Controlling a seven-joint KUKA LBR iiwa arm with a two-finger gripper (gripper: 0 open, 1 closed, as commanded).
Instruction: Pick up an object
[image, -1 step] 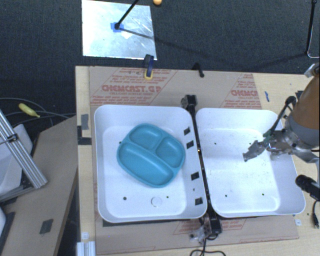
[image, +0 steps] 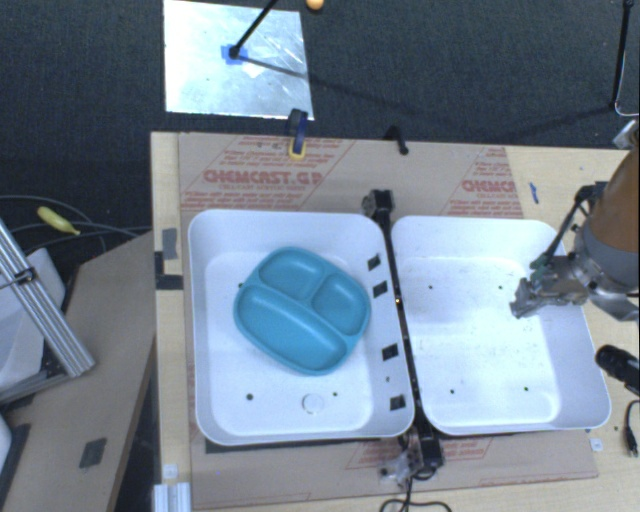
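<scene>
**Blue divided plate lies in the left bin; claw over the right bin**

A blue plate (image: 302, 309) with three moulded compartments lies flat in the left bin (image: 215, 300), turned at a slant to the bin's walls. It is smooth, glossy plastic, rounded at the corners, with raised ridges parting one long well from two smaller ones. White floor shows all round the plate, with the widest bare strip on the side toward the near wall.

Both bins are shallow white trays with rounded corners and small dark holes in their floors. The right bin (image: 470, 400) sits just beside the plate's bin, joined to it by a dark hinge strip (image: 390, 300). They rest on a brown cardboard sheet with red lettering (image: 260, 175) laid over the surface (image: 165, 200).

The claw (image: 522, 303), grey metal, hangs over the right bin's far side, well apart from the plate. Whether its tips are together or apart cannot be told. The grey arm (image: 610, 240) reaches away from the plate.
</scene>
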